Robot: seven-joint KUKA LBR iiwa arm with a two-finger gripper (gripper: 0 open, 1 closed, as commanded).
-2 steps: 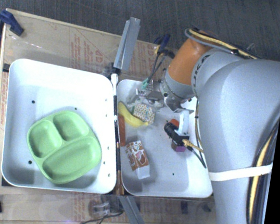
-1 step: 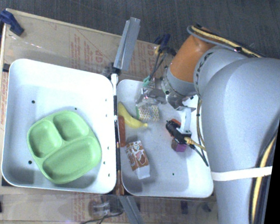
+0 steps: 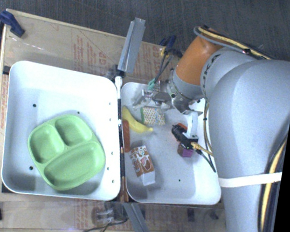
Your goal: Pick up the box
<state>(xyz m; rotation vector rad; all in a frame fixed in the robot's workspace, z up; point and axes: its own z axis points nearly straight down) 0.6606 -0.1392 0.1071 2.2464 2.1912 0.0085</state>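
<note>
Two white bins sit side by side. The left bin point(image 3: 22, 79) holds one green divided plate point(image 3: 66, 152). In the right bin point(image 3: 205, 185) lie one box point(image 3: 142, 163), red and white, at about 7 o'clock from the bin's middle, one yellow banana point(image 3: 137, 124) at 10 o'clock, one checkered packet point(image 3: 153, 116) just above it, and one small purple thing point(image 3: 186, 151) at 2 o'clock. The gripper point(image 3: 154, 94) hangs at the bin's 11 o'clock corner, well apart from the box; how far it is spread, or whether it grips anything, cannot be told.

The green plate point(image 3: 66, 152) and white bins point(image 3: 29, 89) look like smooth, shiny plastic. The box point(image 3: 143, 164) looks like printed card. The bench point(image 3: 63, 45) is wood.
</note>
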